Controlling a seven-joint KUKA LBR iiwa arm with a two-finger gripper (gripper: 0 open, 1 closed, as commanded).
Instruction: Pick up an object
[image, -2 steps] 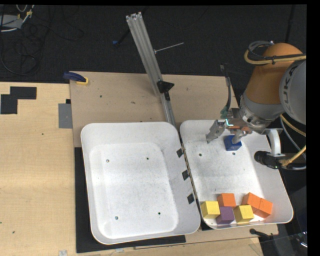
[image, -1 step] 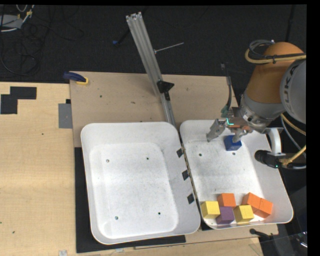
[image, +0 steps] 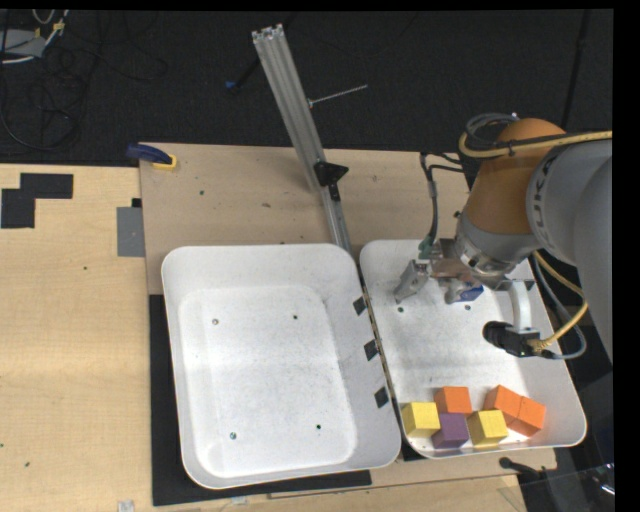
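Hand (image: 432, 279): metal two-finger fitting on a grey arm (image: 560, 200) with an orange band (image: 505, 185), poised over the far part of the right bin (image: 400, 340). One grey finger (image: 408, 283) slants down toward the left; a blue part sits beside the wrist. Whether the fingers are spread or pressed together cannot be told at this angle. Nothing shows between them.

Blocks, six, small, cube-like, matte, clustered along the near edge of the right bin, well apart from the hand:
- yellow block (image: 421, 416), leftmost of the group.
- orange block (image: 453, 399), just beyond and to the right of it.
- purple block (image: 452, 430), nearest the bin's rim, touching the yellow one.
- second yellow block (image: 489, 426), beside the purple.
- two orange blocks (image: 518, 409), rightmost, lying close together and slightly tilted.

Right bin: shallow, white, smooth plastic with rounded corners, faintly speckled.

Left bin (image: 200, 270): same make, side by side with the right one, with a few dark dots on its floor. Black clips (image: 371, 350) sit along the seam between the two.

Table (image: 70, 330): pale wood-grain sheet with black and grey patches.

Aluminium rail (image: 297, 115): ribbed, leaning up from behind the bins.

No legible writing or labels.
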